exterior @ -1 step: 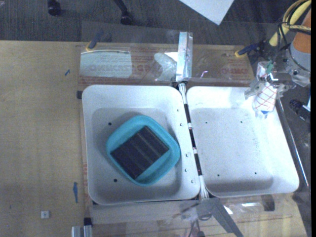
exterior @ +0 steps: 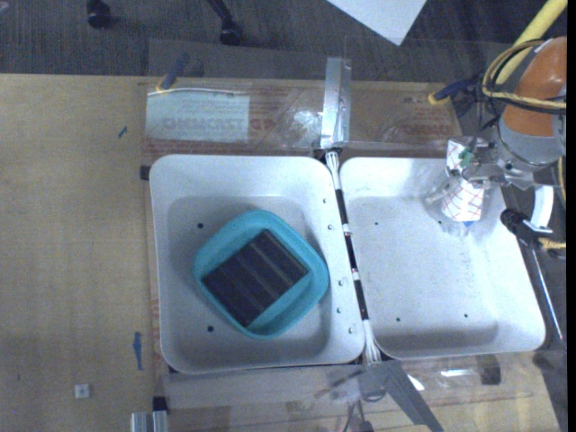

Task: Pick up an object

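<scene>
A teal square dish [exterior: 261,273] with a dark ribbed inside lies tilted in the left bin [exterior: 180,187]. In the right bin's [exterior: 432,313] far right corner, a small white crumpled item with a red grid pattern [exterior: 461,202] sits right under my gripper [exterior: 470,171]. The gripper's body covers the item's top, so I cannot tell whether the item is touched or held. The grey arm with its orange band [exterior: 540,75] reaches in from the right above that corner.
A metal divider post [exterior: 337,102] stands behind the seam between the bins. A flat clear packet [exterior: 198,115] lies on the bench behind the left bin. Yellow cables [exterior: 513,57] loop beside the arm.
</scene>
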Controlling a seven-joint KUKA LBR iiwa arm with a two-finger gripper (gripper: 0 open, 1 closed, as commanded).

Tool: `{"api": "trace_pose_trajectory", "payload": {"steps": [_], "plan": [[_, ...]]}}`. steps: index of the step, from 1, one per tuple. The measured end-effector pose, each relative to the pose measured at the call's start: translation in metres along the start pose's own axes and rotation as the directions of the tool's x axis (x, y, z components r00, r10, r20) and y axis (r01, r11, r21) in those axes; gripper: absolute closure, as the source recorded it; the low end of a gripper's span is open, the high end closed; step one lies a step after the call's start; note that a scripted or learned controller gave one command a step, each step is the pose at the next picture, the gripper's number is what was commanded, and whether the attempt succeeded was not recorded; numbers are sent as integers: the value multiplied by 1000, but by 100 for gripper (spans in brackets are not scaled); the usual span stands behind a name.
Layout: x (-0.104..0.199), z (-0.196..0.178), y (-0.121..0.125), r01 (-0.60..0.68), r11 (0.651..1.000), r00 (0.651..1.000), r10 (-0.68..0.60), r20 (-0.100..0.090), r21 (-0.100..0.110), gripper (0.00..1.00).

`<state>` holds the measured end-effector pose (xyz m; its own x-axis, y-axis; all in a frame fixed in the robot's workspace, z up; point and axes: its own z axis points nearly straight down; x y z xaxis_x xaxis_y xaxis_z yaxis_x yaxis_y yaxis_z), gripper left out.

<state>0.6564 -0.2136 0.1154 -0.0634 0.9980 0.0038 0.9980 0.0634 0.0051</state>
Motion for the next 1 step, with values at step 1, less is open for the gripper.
{"api": "trace_pose_trajectory", "payload": {"steps": [1], "plan": [[7,6,3,84,996,996,-84,21,-4,0]]}}
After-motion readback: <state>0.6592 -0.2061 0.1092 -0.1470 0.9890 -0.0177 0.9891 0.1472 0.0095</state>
